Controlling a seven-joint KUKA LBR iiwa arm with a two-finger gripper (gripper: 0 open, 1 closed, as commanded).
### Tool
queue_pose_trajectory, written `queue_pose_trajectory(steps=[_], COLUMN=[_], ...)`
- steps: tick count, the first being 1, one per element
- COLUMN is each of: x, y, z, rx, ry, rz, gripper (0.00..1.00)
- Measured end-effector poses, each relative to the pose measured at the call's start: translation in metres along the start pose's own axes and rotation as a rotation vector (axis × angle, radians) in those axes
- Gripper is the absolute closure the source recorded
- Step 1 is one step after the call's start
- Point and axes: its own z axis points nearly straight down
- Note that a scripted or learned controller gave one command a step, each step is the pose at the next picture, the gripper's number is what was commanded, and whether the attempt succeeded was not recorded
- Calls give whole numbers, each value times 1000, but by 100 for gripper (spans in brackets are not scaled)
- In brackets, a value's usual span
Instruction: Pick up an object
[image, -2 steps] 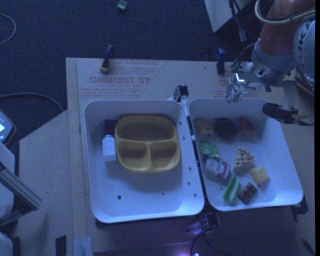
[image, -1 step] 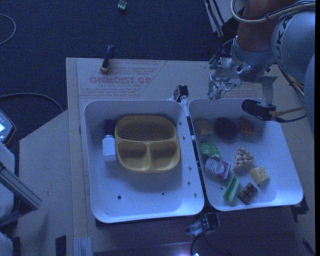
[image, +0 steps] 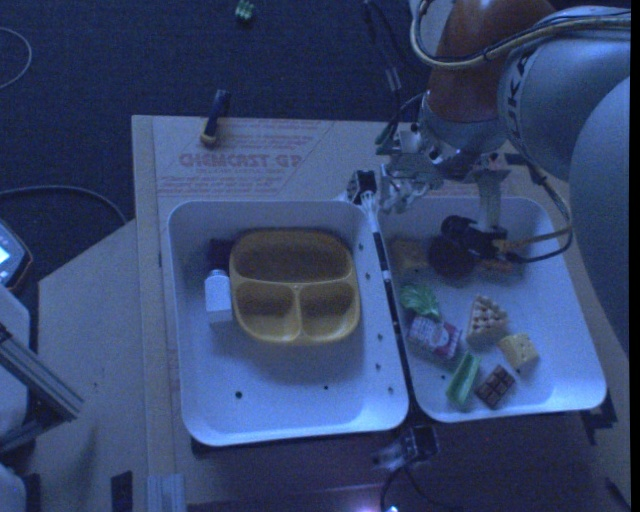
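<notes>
Arm (image: 470, 60) over right bin (image: 575, 345) — yellow tray (image: 295, 285) in left bin (image: 190, 300)

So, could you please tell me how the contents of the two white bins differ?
The left bin holds a large yellow divided tray and a small white bottle. The right bin holds many small toy foods, such as a cheese wedge and chocolate piece. Both bins are shallow and white.

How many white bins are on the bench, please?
2. The left bin holds a yellow divided tray and a small white bottle; the right bin holds small toy foods.
</notes>
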Motion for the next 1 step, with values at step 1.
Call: queue_pose_trajectory(steps=[1], x=[43], y=[11], z=[8], rx=[-6], ry=[-2], rz=[1], gripper=[100])
